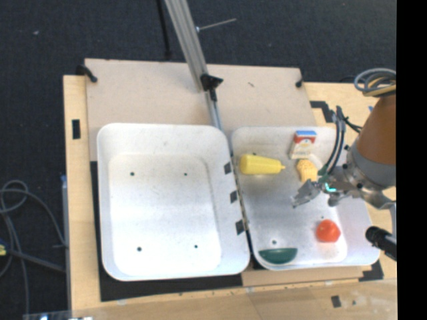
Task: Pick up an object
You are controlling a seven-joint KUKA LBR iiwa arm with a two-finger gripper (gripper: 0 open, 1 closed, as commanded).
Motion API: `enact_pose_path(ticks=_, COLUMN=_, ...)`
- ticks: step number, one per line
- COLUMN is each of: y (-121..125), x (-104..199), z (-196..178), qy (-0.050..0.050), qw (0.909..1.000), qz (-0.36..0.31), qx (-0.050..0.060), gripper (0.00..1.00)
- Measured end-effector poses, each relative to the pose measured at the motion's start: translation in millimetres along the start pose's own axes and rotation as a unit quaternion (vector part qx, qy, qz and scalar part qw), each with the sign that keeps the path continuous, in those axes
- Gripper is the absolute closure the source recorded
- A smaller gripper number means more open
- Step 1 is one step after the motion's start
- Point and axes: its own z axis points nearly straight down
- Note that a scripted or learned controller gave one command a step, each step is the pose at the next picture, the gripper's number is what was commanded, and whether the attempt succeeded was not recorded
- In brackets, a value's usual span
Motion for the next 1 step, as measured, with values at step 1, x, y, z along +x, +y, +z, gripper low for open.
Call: enact_pose_path(ticks=1, y=0.8, x=-0.3, z=-1.7, qy=0.0, qw=1.0, qz=0.002, qx=-0.002, gripper=0.0)
